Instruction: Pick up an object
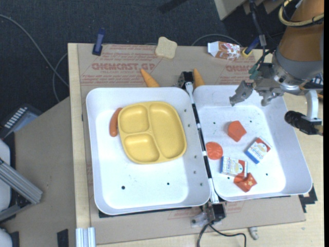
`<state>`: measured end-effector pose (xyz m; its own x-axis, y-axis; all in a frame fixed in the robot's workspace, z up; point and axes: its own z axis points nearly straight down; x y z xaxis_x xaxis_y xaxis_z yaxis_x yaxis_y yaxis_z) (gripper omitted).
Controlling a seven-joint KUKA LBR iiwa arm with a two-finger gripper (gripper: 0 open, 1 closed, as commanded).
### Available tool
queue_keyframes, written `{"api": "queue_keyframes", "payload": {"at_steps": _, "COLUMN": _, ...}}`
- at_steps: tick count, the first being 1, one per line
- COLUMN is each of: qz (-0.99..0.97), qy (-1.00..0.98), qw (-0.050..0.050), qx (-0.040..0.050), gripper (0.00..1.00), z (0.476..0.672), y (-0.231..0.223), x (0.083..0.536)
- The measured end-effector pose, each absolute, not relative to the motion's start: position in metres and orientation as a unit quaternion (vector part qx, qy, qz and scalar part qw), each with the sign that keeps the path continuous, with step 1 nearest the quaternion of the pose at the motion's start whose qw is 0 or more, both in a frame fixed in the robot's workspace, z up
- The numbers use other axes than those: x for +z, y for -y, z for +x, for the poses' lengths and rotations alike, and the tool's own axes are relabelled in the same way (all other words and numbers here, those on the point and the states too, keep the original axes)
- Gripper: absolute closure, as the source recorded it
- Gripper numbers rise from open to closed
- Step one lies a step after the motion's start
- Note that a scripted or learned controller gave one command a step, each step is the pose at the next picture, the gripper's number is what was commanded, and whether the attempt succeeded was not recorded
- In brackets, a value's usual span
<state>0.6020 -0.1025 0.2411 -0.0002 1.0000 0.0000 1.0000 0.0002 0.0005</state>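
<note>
Red lettering reading "CHEMCAST GP" is printed on the brown board [126,60] under the two bins, and the same print is repeated, harder to read, at the far right. Writing on the small cartons is too small to be made out.

The left bin [103,179] is occupied by a yellow divided plate [151,131] with three compartments, and an orange-red sausage [113,122] is laid against the plate's left edge. In the right bin [293,174] five small items are gathered toward the near half: a red block [236,130], a red disc [214,150] close to the divider, a blue-and-white carton [257,150], a second white carton [233,165] and a red packet [245,181] nearest the camera.

On the board beyond the bins are seen a slice of toy bread [166,47], an orange carrot [149,78], a blue clip [97,41] and a brown-and-white carton [224,49].

The gripper [254,95] is held over the far edge of the right bin, its two fingers spread apart with nothing between them, well apart from the red block.
</note>
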Motion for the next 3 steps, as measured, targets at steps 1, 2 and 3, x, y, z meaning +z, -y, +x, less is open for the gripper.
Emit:
{"api": "queue_keyframes", "payload": {"at_steps": 1, "qz": 0.708, "qy": -0.707, "qw": -0.001, "qx": -0.0011, "gripper": 0.0, "z": 0.613, "y": 0.145, "x": 0.128}}
{"api": "queue_keyframes", "payload": {"at_steps": 2, "qz": 0.707, "qy": -0.707, "qw": -0.001, "qx": -0.0003, "gripper": 0.0, "z": 0.599, "y": 0.119, "x": 0.084}}
{"api": "queue_keyframes", "payload": {"at_steps": 3, "qz": 0.707, "qy": -0.707, "qw": 0.0, "qx": 0.0006, "gripper": 1.0, "z": 0.6, "y": 0.119, "x": 0.095}}
